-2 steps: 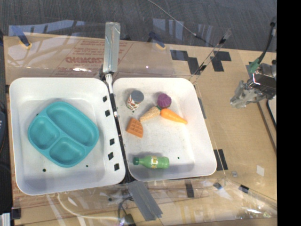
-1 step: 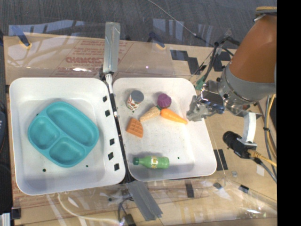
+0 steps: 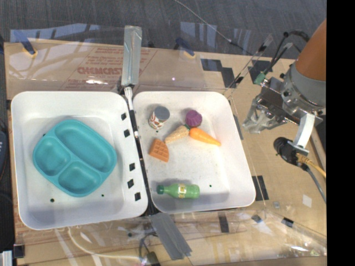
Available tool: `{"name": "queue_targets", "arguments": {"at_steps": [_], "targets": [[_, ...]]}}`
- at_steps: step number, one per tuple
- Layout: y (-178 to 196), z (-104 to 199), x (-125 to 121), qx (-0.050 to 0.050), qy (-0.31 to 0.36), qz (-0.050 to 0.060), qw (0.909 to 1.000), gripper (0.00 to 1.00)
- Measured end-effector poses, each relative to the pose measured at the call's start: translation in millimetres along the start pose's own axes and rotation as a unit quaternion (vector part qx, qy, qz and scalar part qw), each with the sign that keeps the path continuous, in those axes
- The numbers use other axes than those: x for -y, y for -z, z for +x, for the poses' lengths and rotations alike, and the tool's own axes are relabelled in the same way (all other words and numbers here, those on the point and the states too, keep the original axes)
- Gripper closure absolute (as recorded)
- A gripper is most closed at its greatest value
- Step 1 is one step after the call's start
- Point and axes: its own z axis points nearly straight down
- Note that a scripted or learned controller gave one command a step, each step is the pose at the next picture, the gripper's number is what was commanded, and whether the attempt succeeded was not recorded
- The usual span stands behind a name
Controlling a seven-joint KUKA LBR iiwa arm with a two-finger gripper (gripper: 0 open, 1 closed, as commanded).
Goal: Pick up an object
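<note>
Nearest, bottle (image 3: 178, 190) lies flat in the right bin (image 3: 236, 165), reachable from above, while the end effector (image 3: 265, 119), grip state unclear, hangs beside it, off the bin.

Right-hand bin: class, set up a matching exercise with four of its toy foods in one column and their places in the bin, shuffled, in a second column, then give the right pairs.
Things:
1. green bottle
2. purple toy
3. can
4. waffle piece

Places in the right bin:
A. far side, nearest the divider between the bins
B. near edge, lying on its side
C. far side, just above the carrot
D. middle, near the divider, below the can

Pairs: 1-B, 2-C, 3-A, 4-D
</note>
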Motion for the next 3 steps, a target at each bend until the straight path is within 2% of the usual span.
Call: {"name": "queue_targets", "arguments": {"at_steps": [1,2,3], "targets": [[-52.8,-26.4,5.1,0.0,-0.297,0.003,0.955,1.0],[8.3,95.1,23.1,-0.001,-0.326,0.002,0.9454,1.0],[-8.8,163.5,125.5,0.001,-0.31,0.002,0.9506,1.0]]}}
